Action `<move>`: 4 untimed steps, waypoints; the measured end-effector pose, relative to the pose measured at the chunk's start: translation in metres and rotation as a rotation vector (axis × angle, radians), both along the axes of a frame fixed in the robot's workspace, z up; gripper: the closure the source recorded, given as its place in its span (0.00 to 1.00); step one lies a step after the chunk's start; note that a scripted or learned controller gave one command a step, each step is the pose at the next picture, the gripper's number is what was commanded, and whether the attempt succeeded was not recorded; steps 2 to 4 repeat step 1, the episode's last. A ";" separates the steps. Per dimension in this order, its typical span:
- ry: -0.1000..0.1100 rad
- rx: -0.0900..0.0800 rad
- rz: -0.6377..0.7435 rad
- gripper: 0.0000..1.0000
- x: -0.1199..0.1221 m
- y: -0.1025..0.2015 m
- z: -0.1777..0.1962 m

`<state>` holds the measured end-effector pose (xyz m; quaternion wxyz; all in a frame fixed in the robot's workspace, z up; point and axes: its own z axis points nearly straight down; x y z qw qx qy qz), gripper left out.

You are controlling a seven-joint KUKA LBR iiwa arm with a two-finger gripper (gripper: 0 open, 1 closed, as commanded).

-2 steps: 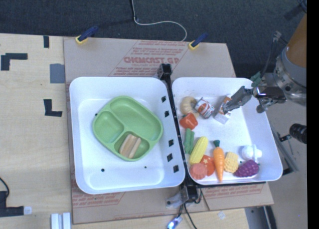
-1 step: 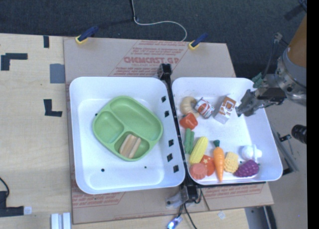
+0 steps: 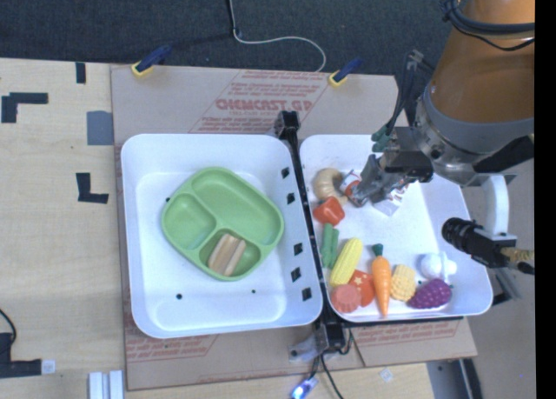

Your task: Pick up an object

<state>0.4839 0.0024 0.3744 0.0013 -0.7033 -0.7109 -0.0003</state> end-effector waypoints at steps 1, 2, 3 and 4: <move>-0.004 0.000 0.000 1.00 0.000 0.074 0.045; -0.004 0.000 0.000 1.00 0.000 0.074 0.045; -0.004 0.000 0.000 1.00 0.000 0.074 0.045; -0.004 0.000 0.000 1.00 0.000 0.074 0.045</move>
